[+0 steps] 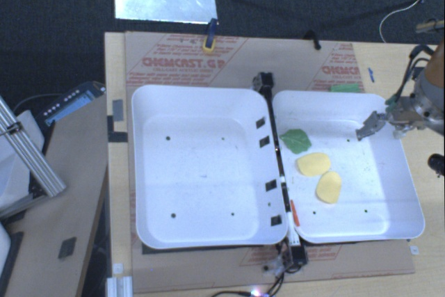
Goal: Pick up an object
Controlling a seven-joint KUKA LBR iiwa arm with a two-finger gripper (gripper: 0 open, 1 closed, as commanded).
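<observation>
The right bin [389,219] carries 3 flat pieces near its left wall: 1 green piece [296,141] and 2 yellow pieces [313,164] [329,187], stepping toward the front edge. The gripper [372,124] hangs over the bin's rear right corner, well apart from them; its opening cannot be determined. The left bin [149,149] adjoins.
</observation>
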